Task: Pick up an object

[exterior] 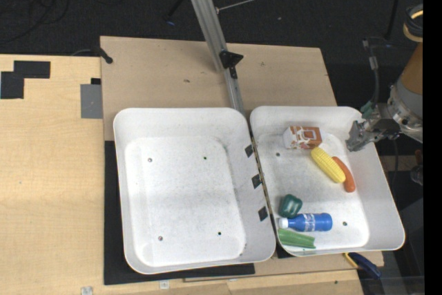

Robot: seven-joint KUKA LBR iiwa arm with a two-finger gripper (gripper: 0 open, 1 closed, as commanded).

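— Where is the hand (pixel 359 135) seen, and how is it set?

— It is seen at the right rim of the right bin (pixel 387 214), low over the bin's upper right corner. Whether its fingers are spread or closed cannot be told; they are dark and small, and nothing is seen between them. The arm (pixel 414 83) is cut off by the right edge.

— What is held by the right bin?

— Nearest the hand, a yellow corn cob (pixel 326 164) is laid slantwise, with an orange carrot (pixel 344 174) touching its right side. Just up and left of them a small red and white carton (pixel 302 136) is found. Well apart, near the bottom wall, a green cup (pixel 290 204) is set above a blue bottle (pixel 307 222) lying on its side, and a green pod (pixel 297 239) is laid just below the bottle.

— And the left bin (pixel 131 148)?

— Only small dark dots are seen on its floor. Both bins are carried by the tabletop (pixel 48 162); a metal rail (pixel 207 21) slants down to their shared edge. The carton's print cannot be read.
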